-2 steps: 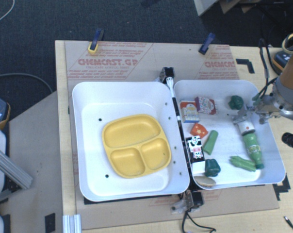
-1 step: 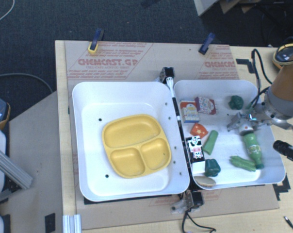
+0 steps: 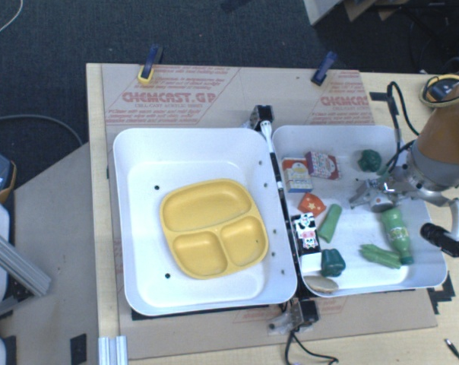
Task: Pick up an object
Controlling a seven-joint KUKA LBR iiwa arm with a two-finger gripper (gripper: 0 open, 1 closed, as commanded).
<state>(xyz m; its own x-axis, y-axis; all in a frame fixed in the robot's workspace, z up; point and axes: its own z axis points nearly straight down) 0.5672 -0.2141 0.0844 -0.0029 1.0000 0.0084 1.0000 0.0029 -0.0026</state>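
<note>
Candidate objects all sat in the right bin (image 3: 351, 134). Green bottle (image 3: 396, 233) lay at the bin's right side, just below the gripper (image 3: 375, 195); nothing visibly between the fingers, and couldn't tell whether they were open or shut. Gripper hovered over the bin's right-middle, arm (image 3: 442, 147) coming in from the right edge with the orange band above the wrist.

Other items in that bin: green bean-like piece (image 3: 380, 256) near the bottle's lower end, dark green round item (image 3: 370, 159) at upper right, green cylinder (image 3: 330, 223) mid-bin, dark teal block (image 3: 333, 261) below it, red-orange piece (image 3: 311, 204), two small printed packets (image 3: 296, 175) (image 3: 323, 165) up top, black-and-white box (image 3: 306, 232) against the left wall, tan oval piece (image 3: 321, 284) at the bottom left corner.

Left bin (image 3: 138, 204) held a yellow three-compartment tray (image 3: 213, 226), roughly centred.
</note>
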